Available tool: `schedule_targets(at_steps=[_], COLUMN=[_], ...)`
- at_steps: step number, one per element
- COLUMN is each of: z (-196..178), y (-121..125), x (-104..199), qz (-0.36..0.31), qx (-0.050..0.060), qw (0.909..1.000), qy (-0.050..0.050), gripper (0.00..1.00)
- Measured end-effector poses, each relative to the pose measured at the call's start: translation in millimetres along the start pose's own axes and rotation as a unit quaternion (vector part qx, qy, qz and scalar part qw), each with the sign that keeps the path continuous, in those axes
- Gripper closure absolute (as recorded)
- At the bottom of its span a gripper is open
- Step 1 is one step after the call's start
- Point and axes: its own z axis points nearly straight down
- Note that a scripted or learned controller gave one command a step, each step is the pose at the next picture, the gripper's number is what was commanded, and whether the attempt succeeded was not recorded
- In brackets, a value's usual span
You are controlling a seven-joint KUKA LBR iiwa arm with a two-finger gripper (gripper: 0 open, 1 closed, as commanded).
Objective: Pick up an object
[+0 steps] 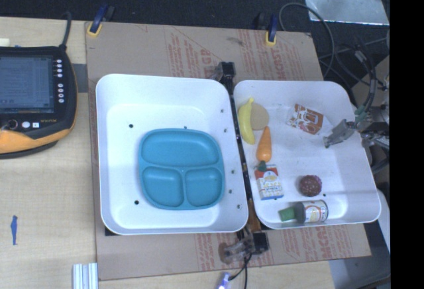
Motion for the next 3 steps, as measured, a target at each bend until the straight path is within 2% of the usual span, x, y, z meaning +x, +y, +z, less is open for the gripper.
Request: schedule_targets(at_steps=[1,2,3], z=[84.6,119.3,56.1], y=[92.1,133.2,9.9], x=[16.2,-4.2,-5.1], qz=[0.000,0.000,0.000], qx=[0.001,-0.002,0.000], qw=[1.0000,1.0000,1.0000], qy=[0.000,0.000,0.000], gripper=[0.00,0.00,0.00])
